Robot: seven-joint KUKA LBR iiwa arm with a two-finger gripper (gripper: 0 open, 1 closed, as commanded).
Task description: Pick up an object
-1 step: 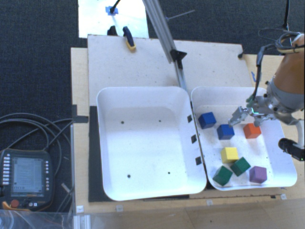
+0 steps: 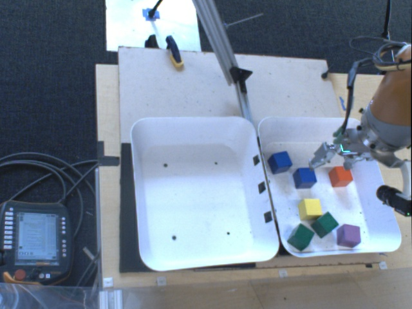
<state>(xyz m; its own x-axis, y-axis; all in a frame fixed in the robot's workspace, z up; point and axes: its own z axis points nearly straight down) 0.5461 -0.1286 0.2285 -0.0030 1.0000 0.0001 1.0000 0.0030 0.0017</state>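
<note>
Camera view: hovering gripper (image 2: pixel 326 154) at right-centre of frame, over the upper part of the right bin (image 2: pixel 386 234), arm coming in from the right edge. Finger state: can't tell, metal too small and blurred against the white. Nothing visibly sitting between them. Nearest candidates: blue cube (image 2: pixel 304 177) lying just below and slightly left of the gripper, orange cube (image 2: pixel 340 176) just below and to its right, second blue cube (image 2: pixel 280 161) further left near the divider side. Cubes, so no long axis worth aligning to. Yellow cube (image 2: pixel 310 208), two green cubes (image 2: pixel 325 224) (image 2: pixel 300 236) and purple cube (image 2: pixel 348 235) bunching toward the lower rim, tighter spacing there. Judging the blue and orange ones as having the most open room around them; short descent likely needed. Left bin (image 2: pixel 148 140) offering no target.
</note>
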